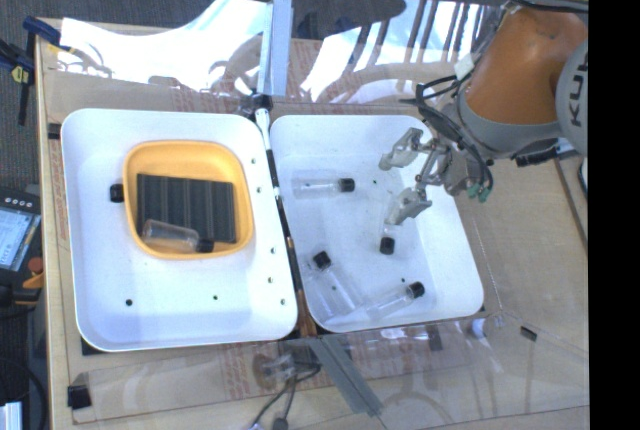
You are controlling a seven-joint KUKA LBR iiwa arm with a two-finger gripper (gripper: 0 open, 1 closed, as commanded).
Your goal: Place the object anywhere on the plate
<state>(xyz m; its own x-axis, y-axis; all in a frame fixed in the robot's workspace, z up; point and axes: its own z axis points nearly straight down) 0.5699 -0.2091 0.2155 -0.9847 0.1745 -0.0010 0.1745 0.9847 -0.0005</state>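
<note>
A: Gripper point(404, 180) sits over the right bin point(455, 263), toward its upper right part. Two fingers visible, spread well apart, one near the upper side, one lower. Nothing between them.

B: Candidate objects?

A: Several clear vials with black caps in the same bin. One vial point(322, 186) lies just left of the gripper, long axis roughly horizontal, cap end pointing toward the gripper. A small black cap point(386, 244) sits just below the lower finger. Two more vials lie further below: one point(331, 279) down and to the left, axis slanted, and one point(396, 297) near the bin's lower edge, almost straight under the gripper.

B: And the plate?

A: Yellow plate point(135, 168) is in the left bin point(100, 303), well apart from the gripper, straight to its left across the divide between bins. It carries a dark ribbed insert point(190, 203) and already has one vial point(172, 236) lying on its lower part.

B: Deciding relation?

A: Judgement: nearest full vial is the one to the left. The finger spread runs roughly up–down in view, across that vial's horizontal axis, which suits a pinch on its body. Needs a short move left and down, then a long carry left to the plate. Risk: round glass rolling away from closing fingers.
</note>
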